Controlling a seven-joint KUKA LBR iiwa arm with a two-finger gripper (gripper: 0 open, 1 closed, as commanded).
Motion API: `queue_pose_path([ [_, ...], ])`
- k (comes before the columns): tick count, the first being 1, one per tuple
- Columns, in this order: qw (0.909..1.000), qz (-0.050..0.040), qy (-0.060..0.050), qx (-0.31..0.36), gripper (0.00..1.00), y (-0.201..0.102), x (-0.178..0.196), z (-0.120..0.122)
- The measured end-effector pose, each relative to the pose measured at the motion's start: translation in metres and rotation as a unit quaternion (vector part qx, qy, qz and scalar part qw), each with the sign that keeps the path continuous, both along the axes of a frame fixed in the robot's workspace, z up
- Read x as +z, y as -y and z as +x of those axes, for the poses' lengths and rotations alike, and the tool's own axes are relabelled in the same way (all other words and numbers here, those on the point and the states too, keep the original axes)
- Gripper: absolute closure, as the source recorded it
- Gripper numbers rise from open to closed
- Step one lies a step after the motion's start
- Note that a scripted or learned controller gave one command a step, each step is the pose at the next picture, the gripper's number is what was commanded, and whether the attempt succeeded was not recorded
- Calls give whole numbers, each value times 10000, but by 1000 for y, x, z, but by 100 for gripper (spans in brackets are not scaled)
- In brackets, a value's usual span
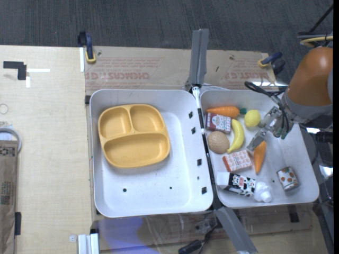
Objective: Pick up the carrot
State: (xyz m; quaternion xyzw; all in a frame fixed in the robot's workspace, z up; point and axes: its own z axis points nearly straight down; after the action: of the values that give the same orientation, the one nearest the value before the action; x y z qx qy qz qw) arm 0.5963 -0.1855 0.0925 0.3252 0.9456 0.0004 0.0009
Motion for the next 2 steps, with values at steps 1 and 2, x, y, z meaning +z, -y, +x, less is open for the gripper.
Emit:
queue_pose_path([
  [1, 10000, 0, 27, -18, 100, 1, 11, 1],
  [2, 9993, -6, 9, -381, 100, -21, 123, 39],
])
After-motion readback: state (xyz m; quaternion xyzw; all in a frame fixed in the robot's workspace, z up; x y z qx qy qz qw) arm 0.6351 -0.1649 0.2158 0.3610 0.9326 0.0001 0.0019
